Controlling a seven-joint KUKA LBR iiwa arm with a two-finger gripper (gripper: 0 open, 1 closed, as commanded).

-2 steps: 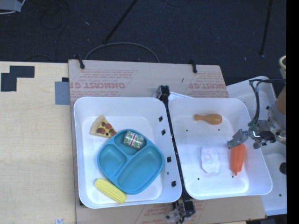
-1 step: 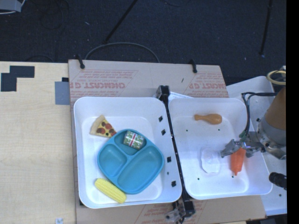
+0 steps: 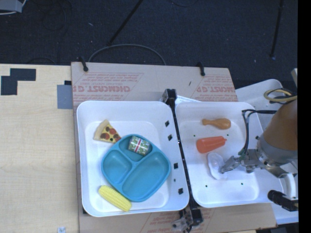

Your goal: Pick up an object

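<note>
My gripper (image 3: 226, 168) is low in the right bin (image 3: 233, 198), reaching in from the right, with its tip against a small white object (image 3: 214, 163) on the bin floor. Whether it has hold of that object cannot be made out. Just above lies an orange carrot-like toy (image 3: 210, 143), and a tan drumstick (image 3: 217, 124) lies farther back.
The left bin (image 3: 87, 130) holds a blue divided plate (image 3: 138, 174) with a small green-and-red can (image 3: 139, 145) in its upper compartment, a pizza slice (image 3: 106, 132) at the back left and a corn cob (image 3: 114, 198) at the front. A black divider (image 3: 176, 149) separates the bins.
</note>
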